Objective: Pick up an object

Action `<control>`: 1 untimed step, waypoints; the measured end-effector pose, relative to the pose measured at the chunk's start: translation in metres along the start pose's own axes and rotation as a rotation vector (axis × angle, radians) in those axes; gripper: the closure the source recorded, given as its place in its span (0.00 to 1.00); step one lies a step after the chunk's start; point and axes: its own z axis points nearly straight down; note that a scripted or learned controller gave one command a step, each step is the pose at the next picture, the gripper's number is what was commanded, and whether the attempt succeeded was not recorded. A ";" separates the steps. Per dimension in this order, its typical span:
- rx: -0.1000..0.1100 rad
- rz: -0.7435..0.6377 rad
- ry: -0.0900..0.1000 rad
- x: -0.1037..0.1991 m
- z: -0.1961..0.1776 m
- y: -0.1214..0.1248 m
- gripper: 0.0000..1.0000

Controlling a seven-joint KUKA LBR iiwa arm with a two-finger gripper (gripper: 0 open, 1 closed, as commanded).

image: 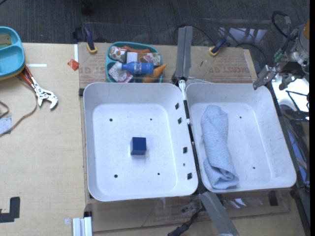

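Observation:
A small blue cube (139, 145) rests near the middle of the left bin (98, 181). A crumpled light-blue cloth (218, 146) lies lengthwise on the left side of the right bin (275, 176). My gripper (271, 81) hangs at the far right corner of the right bin, above its rim and well away from both the cloth and the cube. Its two fingers stand apart, open, with nothing between them.
Behind the left bin sits a teal tray (114, 50) of assorted small items. A teal dish (10, 53) and a wrench (45, 96) lie on the wooden bench at left. A grey post (184, 48) rises behind the seam between the bins. Cables hang at the right.

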 end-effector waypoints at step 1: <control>-0.003 -0.004 0.003 -0.012 0.160 -0.021 0.00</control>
